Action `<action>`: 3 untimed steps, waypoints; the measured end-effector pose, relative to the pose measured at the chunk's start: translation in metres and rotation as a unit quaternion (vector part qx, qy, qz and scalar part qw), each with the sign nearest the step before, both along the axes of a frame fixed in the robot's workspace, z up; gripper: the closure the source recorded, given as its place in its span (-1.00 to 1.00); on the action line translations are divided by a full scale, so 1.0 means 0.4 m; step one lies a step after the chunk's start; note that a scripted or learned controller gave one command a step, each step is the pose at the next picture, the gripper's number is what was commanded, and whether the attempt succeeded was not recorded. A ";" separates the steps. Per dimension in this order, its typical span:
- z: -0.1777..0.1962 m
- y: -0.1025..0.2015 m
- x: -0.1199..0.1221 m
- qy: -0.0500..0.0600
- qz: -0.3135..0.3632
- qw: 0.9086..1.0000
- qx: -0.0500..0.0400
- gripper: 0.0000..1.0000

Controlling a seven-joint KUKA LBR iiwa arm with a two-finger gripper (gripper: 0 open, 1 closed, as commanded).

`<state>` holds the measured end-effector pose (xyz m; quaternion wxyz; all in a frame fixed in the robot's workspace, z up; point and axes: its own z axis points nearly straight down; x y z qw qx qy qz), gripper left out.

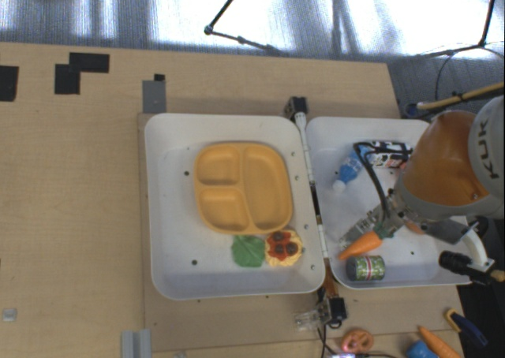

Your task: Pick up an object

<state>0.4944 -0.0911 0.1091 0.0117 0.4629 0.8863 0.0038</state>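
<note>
Carrot (361,244): orange, tapered, smooth.

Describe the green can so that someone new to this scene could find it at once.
Start at the right-hand white bin, where the arm reaches in. Along its near edge, just below the toy carrot, the green can lies on its side. It is the one green cylinder there; the small bottle farther back is blue and white.
</note>
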 end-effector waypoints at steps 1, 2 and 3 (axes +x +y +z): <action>-0.053 -0.025 -0.010 0.007 0.324 0.946 -0.005 -1.00; -0.053 -0.025 -0.010 0.006 0.323 0.946 -0.005 -1.00; -0.053 -0.025 -0.010 0.006 0.323 0.946 -0.005 -1.00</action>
